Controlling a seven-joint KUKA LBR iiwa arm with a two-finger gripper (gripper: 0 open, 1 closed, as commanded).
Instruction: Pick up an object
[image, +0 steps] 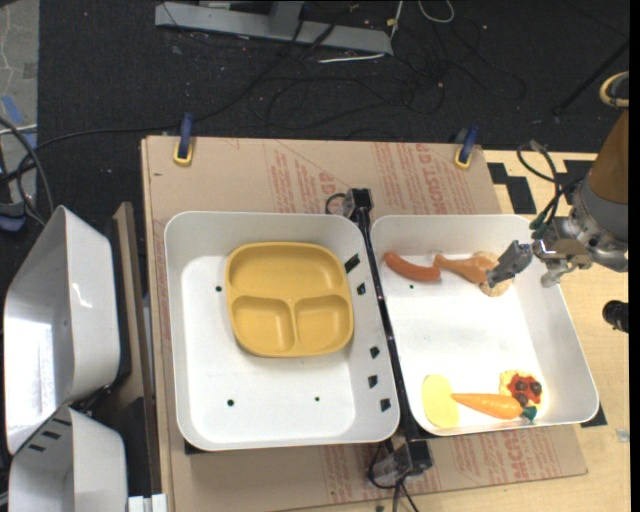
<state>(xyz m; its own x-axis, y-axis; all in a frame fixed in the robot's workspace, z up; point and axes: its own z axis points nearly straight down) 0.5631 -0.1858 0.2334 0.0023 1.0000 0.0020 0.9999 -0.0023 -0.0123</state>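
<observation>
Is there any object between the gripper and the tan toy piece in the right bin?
Nothing visible stands between them. The gripper is already at the right end of the tan piece near the far wall of the right bin; the sausage lies on the other side.

You see the arm (610, 185) at the right edge of the camera view. Its upper body is a rounded tan-orange section, capped at the top by a pale ring. Below that sits a grey collar, followed by a silver-grey metal wrist block with hard edges and small protruding fittings. A thin dark cable runs along the wrist's upper side. The gripper (512, 262) extends from the block as a slim, dark grey metal piece.
</observation>
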